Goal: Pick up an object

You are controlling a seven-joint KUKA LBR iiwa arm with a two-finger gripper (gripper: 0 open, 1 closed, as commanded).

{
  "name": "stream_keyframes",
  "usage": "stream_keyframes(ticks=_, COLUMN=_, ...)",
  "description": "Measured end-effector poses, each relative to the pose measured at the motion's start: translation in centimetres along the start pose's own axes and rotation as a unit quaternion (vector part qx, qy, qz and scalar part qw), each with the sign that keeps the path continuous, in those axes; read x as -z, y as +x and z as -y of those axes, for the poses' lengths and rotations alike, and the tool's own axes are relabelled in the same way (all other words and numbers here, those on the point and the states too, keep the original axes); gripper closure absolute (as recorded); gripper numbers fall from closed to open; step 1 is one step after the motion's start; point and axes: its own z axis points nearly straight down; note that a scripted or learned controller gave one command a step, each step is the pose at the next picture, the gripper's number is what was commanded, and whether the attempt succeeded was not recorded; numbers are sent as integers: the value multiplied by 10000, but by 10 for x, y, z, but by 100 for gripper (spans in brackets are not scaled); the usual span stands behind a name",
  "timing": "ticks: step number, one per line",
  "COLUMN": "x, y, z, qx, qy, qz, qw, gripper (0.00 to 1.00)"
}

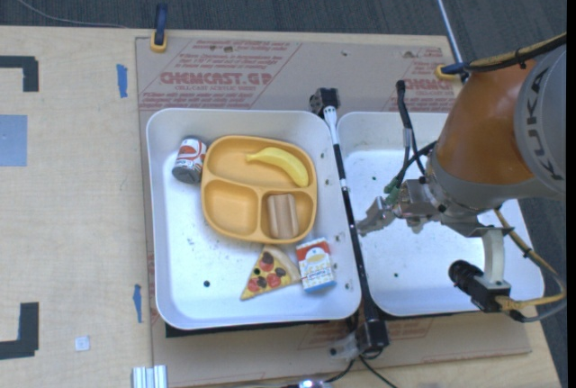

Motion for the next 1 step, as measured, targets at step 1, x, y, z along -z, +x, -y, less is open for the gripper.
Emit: stream_keyframes(ticks=1, x=-114, y=-86, z=-1, qx=7, qy=-16, qz=4, qw=10000, gripper=0)
